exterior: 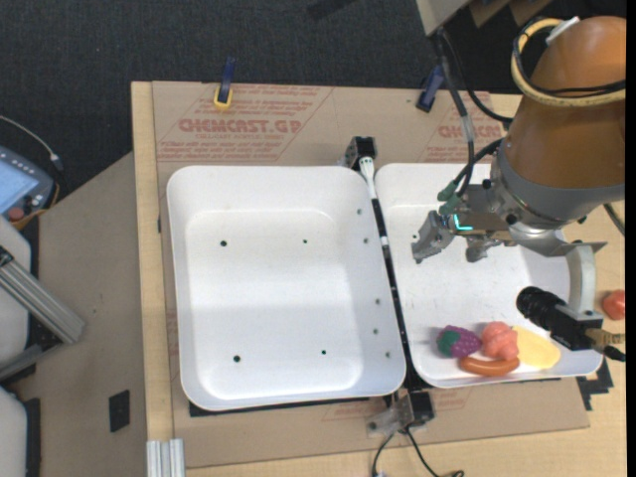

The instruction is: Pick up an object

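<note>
My gripper (454, 245) hangs over the upper middle of the right bin (422, 296), its two grey fingers spread apart with nothing between them. Along the near edge of that bin lies a cluster of toy foods: a purple grape bunch (458, 341), a pink lumpy piece (500, 338), an orange sausage-shaped piece (487, 366) and a yellow piece (538, 351). The cluster sits well below and to the right of the gripper, apart from it.
The left bin (273, 286) lies beside the right one, with a black divider strip (383, 256) between them. Both rest on a cardboard sheet (268, 117). A red-orange thing (614, 304) shows beyond the right bin's edge.
</note>
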`<state>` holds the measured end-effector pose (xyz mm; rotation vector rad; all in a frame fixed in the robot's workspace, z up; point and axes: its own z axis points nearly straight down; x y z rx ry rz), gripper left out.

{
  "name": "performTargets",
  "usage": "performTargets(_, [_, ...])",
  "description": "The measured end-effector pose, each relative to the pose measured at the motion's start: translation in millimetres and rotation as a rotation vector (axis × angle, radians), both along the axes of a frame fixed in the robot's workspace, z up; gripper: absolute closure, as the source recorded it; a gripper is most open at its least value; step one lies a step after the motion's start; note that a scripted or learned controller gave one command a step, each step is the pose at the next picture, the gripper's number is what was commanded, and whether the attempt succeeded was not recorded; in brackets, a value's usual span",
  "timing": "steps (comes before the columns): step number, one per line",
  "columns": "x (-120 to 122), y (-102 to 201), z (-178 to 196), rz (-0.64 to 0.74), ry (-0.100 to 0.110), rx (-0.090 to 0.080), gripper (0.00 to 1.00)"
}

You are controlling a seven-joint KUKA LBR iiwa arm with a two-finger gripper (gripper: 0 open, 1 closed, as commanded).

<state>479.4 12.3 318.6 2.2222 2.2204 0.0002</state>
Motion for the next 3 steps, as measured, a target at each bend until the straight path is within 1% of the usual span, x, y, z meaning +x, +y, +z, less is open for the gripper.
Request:
performTargets(1, [0, -39, -30, -0.002, 0.004, 0.001, 0.00])
performTargets(2, [0, 9, 37, 0.004, -0.004, 0.000, 0.00])
performTargets(3, [0, 18, 12, 0.002, 0.003, 0.000, 0.00])
